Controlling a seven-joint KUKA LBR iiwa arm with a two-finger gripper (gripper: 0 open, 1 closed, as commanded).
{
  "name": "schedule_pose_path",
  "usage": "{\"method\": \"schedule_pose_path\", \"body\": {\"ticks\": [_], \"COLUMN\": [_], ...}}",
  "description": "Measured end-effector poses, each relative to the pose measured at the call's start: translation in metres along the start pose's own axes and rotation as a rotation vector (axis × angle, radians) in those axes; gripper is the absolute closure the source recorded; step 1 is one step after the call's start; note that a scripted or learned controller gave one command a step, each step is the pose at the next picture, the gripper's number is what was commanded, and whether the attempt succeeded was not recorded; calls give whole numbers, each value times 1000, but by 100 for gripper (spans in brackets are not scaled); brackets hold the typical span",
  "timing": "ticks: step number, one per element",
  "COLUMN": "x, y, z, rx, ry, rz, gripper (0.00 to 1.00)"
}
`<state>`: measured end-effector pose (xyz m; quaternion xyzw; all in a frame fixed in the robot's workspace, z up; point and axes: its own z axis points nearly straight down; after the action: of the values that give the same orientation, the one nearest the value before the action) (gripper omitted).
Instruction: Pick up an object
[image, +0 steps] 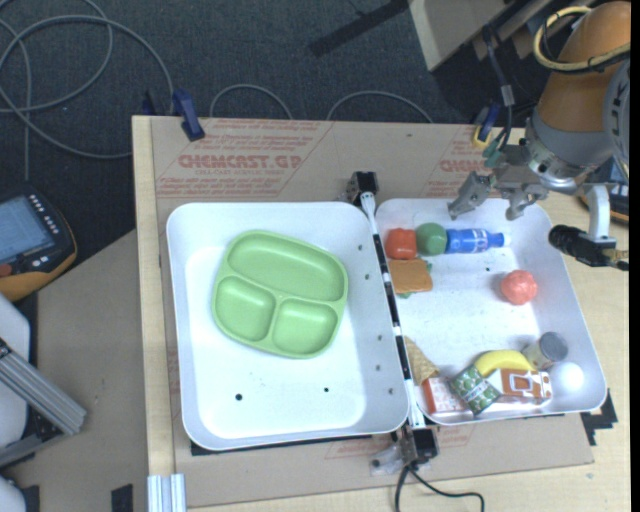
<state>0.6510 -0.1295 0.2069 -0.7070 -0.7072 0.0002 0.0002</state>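
Observation:
My gripper (490, 205) hangs over the back edge of the right bin (575, 300), open, with its two fingers spread and nothing between them. Just in front of it a blue bottle (472, 240) lies on its side. A green ball (432, 237) and a red-orange piece (401, 243) sit to the bottle's left. A tan square cracker (411, 277) rests by the bin's left wall. A pink-red ball (519, 287) sits alone toward the right.
The left bin (200, 380) holds a green divided plate (282, 293). At the right bin's front are a banana (502, 362), a green can (475, 390), an orange-and-white box (525, 384), a grey round piece (551, 348) and a white ball (567, 378).

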Motion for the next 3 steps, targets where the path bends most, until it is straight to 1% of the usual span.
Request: {"method": "schedule_pose_path", "body": {"ticks": [1, 2, 3], "x": [-52, -83, -63], "y": [1, -35, -72], "z": [71, 123, 122], "rx": [3, 2, 1], "ry": [0, 3, 1], "rz": [1, -1, 1], "gripper": [0, 0, 0]}}
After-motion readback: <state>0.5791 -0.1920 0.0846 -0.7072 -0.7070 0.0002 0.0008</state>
